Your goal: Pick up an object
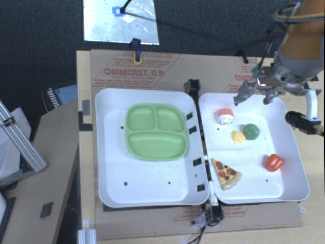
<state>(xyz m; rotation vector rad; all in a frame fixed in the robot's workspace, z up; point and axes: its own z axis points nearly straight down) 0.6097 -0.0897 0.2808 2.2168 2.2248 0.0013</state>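
The right bin [292,179] holds several toy foods: a red-and-white piece [225,116], a yellow piece [237,136], a green ball [251,131], a red pepper [273,162] and a pizza slice [226,173]. My gripper [253,94] hangs above the far edge of the right bin, behind the red-and-white piece. Its two dark fingers are spread apart with nothing between them.
In the left bin [109,151] lies a green divided plate [156,131]. A black divider with clips [197,131] runs between the bins. A black fixture [299,121] sticks in at the right bin's right rim. A shiny sheet [121,13] lies beyond the bench.
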